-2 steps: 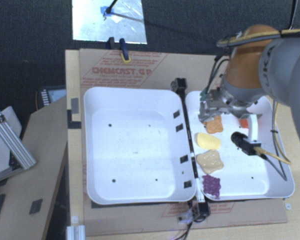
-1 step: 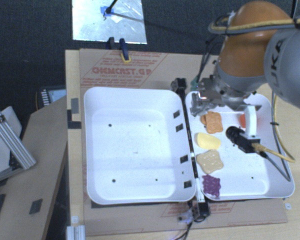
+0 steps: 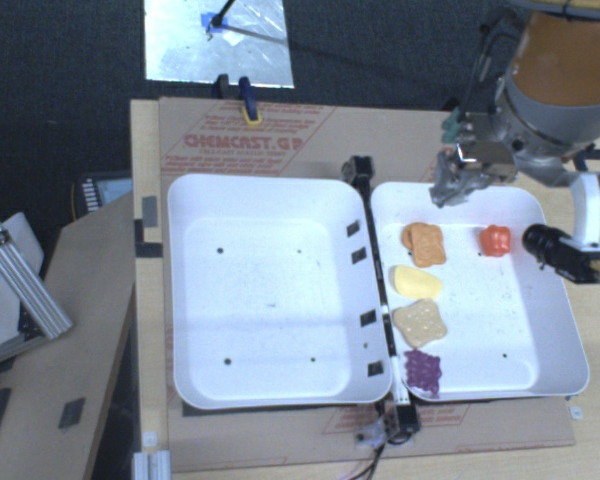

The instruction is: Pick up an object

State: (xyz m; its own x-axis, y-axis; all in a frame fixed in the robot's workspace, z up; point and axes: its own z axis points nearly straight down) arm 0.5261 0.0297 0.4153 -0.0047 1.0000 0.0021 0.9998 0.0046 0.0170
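Several toy foods lie in the right bin (image 3: pixel 550 353). An orange toast-like piece (image 3: pixel 424 243) sits near the bin's back left, with a pale yellow piece (image 3: pixel 417 282) just in front of it. Further forward come a tan bread slice (image 3: pixel 420 321) and a purple grape cluster (image 3: pixel 423 370). A red pepper-like piece (image 3: pixel 494 240) rests toward the back right. My gripper (image 3: pixel 453 188) hangs over the bin's back edge, above and behind the orange piece, and nothing shows between its fingers.
The left bin (image 3: pixel 185 298) stands beside the right one, joined by a black-clipped divider (image 3: pixel 372 278). A black cylindrical part (image 3: pixel 552 248) of the arm overhangs the right bin's right side. A silver sheet (image 3: pixel 218 28) lies behind the bench.
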